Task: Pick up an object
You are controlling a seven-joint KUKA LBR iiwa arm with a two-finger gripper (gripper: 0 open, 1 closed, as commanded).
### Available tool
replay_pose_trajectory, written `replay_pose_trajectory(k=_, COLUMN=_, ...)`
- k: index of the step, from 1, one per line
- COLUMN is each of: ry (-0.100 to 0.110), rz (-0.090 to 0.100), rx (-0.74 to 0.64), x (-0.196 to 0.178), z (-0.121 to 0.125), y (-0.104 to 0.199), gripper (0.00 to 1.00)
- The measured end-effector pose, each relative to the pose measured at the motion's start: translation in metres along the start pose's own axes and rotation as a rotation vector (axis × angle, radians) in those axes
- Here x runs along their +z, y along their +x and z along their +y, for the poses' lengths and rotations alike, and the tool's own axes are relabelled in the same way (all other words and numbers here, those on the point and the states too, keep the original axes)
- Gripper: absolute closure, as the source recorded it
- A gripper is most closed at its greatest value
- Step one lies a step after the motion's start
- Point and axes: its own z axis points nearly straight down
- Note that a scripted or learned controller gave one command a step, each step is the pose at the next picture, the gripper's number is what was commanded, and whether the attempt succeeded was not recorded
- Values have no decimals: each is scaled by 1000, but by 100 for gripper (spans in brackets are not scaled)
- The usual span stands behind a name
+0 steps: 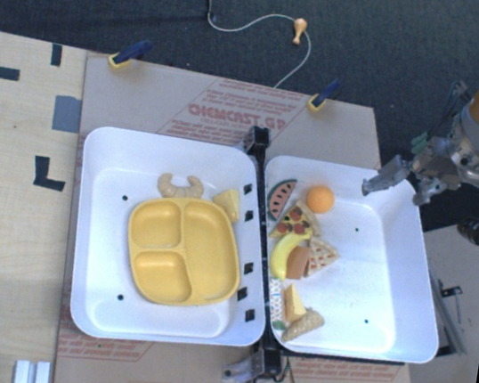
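- Camera view, slanting down on the bench: the pile of toy food [296, 258] lies in the right bin [387, 282], crowded against the divider it shares with the left bin [101, 209].
- Taking the orange ball [319, 199] as landmark: a watermelon slice [280, 197] lies just to its left, a banana [282, 254] and a pizza wedge [323, 258] below it, and a cheese-like block [294, 303] further below, near the bin's front rim.
- These look like small plastic play pieces, so I judge them light, stiff and rather slick. The ball would probably roll out of a loose pinch, so it should be taken across its middle. The banana or pizza wedge offers flatter sides to close on.
- The pieces touch or overlap, so a finger coming down among them may nudge a neighbour.
- The gripper [395, 179] hangs to the right of the ball and a little above it in the view, over the bin's back corner, apart from every piece.
- Its fingers hold nothing. I cannot tell whether they are spread or pressed together.
- A yellow divided plate [183, 251] sits in the left bin, well left of the ball.
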Motion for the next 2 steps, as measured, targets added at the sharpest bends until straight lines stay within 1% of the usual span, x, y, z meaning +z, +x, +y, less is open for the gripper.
replay_pose_trajectory(k=1, ry=-13, rz=-3, rx=-3, x=-8, z=2, y=0, gripper=0)
replay_pose_trajectory(k=2, ry=-7, rz=-2, rx=-3, x=56, z=1, y=-3, gripper=0)
